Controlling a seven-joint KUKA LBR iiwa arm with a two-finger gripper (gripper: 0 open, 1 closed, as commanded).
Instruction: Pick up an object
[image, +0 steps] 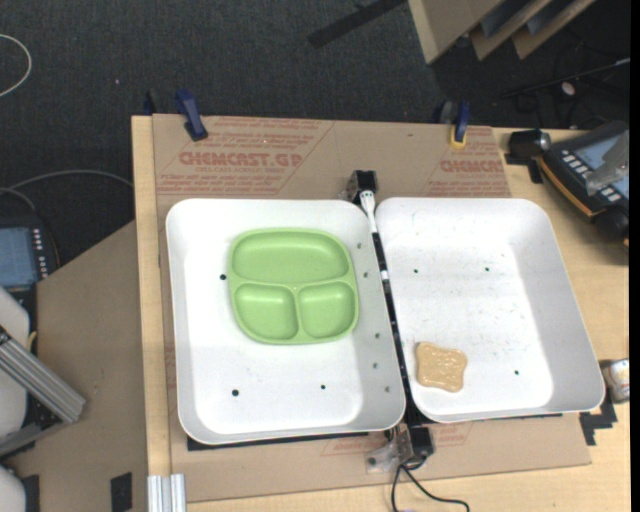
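Note:
A green plate with three compartments (294, 287) lies flat in the upper middle of the left white bin (200, 390). A small tan, flat, cookie-like piece (441, 366) rests near the front left corner of the right white bin (540, 300).
The two bins meet along a ridge (383, 300) down the middle. They stand on a cardboard sheet (260, 150) held by blue and yellow clamps at the back. A black and orange device (590, 170) lies at the right, and cables and a metal rail at the left.

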